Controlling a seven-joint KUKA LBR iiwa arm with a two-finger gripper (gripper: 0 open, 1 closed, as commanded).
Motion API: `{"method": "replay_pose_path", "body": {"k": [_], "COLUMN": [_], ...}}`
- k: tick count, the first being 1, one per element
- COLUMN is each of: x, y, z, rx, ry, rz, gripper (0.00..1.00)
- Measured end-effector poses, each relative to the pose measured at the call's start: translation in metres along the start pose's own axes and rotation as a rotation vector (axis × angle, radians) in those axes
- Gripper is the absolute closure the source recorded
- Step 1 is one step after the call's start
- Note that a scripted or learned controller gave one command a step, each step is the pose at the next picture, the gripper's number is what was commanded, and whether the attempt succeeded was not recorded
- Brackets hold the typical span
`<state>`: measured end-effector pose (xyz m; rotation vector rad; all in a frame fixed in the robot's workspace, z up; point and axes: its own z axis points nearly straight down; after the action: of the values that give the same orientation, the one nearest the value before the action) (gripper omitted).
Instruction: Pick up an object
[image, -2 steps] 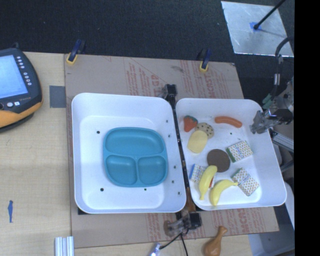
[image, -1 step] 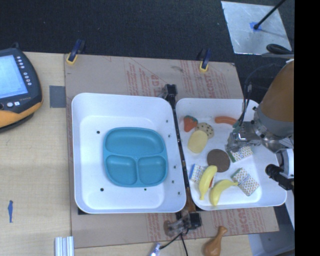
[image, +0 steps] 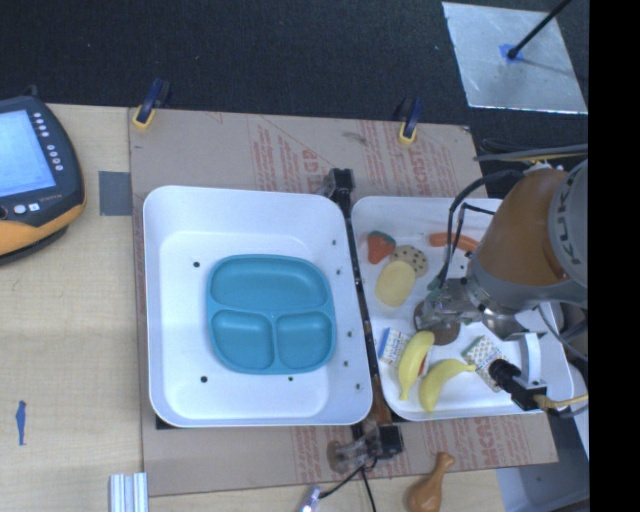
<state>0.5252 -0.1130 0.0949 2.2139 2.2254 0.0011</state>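
Nearest me, two bananas (image: 425, 367) lie in the right bin (image: 560, 395). My gripper (image: 440, 322) hangs just above them; whether it is open I cannot tell. I would descend straight onto one banana only. Beyond lies a pale potato (image: 394, 283).

The wooden bench (image: 60, 330) bears a cardboard sheet (image: 250, 155), two white bins (image: 160, 300) and a pendant (image: 30, 170).

Smooth white plastic bins (image: 160, 300), a matt blue plastic tray (image: 270, 312), glossy plastic bananas (image: 414, 362), brown cardboard underlay (image: 290, 150).
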Motion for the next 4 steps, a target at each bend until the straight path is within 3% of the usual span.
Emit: {"method": "replay_pose_path", "body": {"k": [1,2,3,4], "x": [-0.001,-0.001,-0.002,-0.002], "y": [0.000,0.000,0.000,0.000], "z": [-0.010,-0.010,-0.020,-0.020], "rx": [0.002,0.002,0.003,0.002], "ry": [-0.001,-0.001,-0.004,-0.004], "rz": [-0.005,-0.005,-0.010,-0.009], "gripper": [1.00,0.00,1.00,0.00]}}
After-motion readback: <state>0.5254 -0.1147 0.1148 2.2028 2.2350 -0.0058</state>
